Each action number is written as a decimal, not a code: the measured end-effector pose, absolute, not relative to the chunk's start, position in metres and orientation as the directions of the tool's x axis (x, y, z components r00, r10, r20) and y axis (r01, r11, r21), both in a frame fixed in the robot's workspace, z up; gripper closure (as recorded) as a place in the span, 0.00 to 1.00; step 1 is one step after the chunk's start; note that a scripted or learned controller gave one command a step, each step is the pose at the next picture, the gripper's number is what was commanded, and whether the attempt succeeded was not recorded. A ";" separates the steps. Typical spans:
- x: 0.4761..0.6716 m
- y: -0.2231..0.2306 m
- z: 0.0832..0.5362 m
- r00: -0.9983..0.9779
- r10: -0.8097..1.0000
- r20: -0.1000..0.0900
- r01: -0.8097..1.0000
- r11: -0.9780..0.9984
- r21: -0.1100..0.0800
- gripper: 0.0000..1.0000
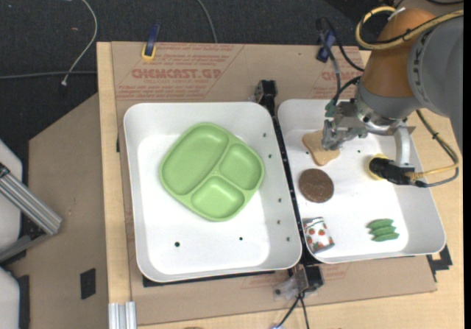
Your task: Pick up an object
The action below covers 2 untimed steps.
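Right bin (412,232), upper-left corner: pincer (333,138) down on tan flat piece (318,148); whether its tips are apart or together, cannot tell. Likely grasp step. Next move calls for a firm close, then a straight lift. Brown disc (316,185) just below.

**Gripper over a tan piece in the right bin**

The gripper (333,138) sits on a tan piece (318,148) at the right bin's (419,228) upper left. Below lie a brown disc (316,185), a small can (318,234) and green pods (383,230). The left bin (147,246) holds 1 green tray (212,171).
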<state>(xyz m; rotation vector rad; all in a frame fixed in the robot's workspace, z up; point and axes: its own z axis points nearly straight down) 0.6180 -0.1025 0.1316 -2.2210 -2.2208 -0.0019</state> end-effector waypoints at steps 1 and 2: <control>0.622 -0.109 0.194 0.000 1.000 -0.002 1.000 0.000 0.009 1.00; 0.634 -0.107 0.250 -0.002 1.000 -0.001 1.000 0.002 0.007 1.00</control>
